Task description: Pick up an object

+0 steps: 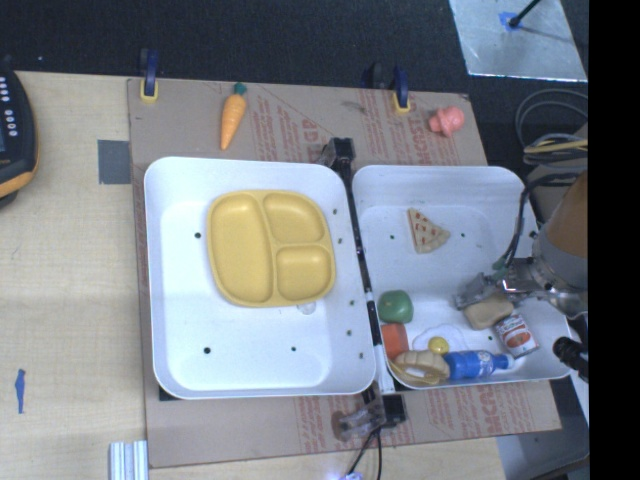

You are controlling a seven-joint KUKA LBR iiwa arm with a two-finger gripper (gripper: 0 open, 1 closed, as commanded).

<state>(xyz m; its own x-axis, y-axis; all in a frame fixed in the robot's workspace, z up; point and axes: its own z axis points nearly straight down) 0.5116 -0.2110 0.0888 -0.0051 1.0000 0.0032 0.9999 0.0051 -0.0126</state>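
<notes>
At the far left edge of the bench sits a dark handset, and farther right a toy carrot lies on the cardboard beyond the bins. The left bin holds a yellow divided plate. In the right bin a waffle wedge lies toward the far side, while along the near wall are a green block, a red piece, a banana and a blue bottle. The gripper hangs low at the bin's right side, just above a tan bread piece, with a small can beside it. Whether its fingers are spread or closed I cannot tell, and nothing is visibly held. This looks like the approach to a grasp; next it likely needs to settle over the bread piece and close.
</notes>
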